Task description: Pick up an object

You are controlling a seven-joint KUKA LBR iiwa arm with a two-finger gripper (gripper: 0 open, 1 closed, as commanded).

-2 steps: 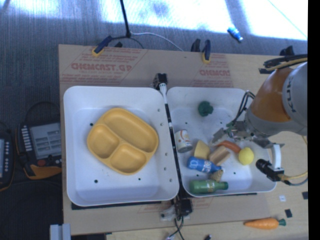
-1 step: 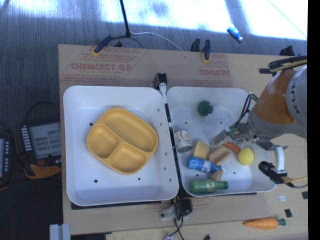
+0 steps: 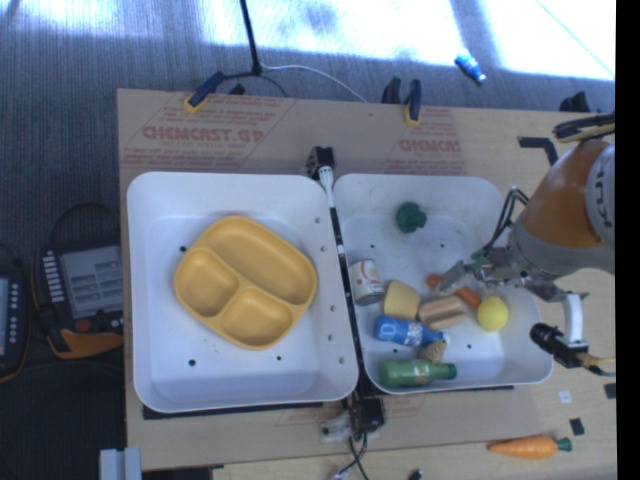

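- Grey carpet surrounds a brown board bench [image 3: 300, 138], clamped at its far edge, sunlight washing out the floor beyond.
- Two white bins sit side by side on it: left bin [image 3: 160, 368], right bin [image 3: 450, 193], walls touching down the middle.
- In the left bin, a yellow divided plate [image 3: 245, 281] lies flat, three compartments, nothing on it.
- From the right comes the arm [image 3: 570, 213], orange band showing, wrist over the right bin's right wall.
- Its gripper [image 3: 468, 268] is low over the right bin, just above the cluster of objects; whether the fingers are spread or closed, I cannot tell, and nothing shows between them.
- Candidates for the pick are all in the right bin: a green bottle [image 3: 418, 372] lying along the near wall, a blue can [image 3: 404, 331] on its side just above it, a tan block [image 3: 442, 312] and a yellow wedge [image 3: 400, 299] side by side.
- A small can [image 3: 366, 281] rests near the left wall; a yellow ball [image 3: 492, 314] is right of the block.
- Alone toward the far side, a dark green lump [image 3: 410, 217].
- Outside the bins, an orange carrot [image 3: 528, 447] lies on the bench.
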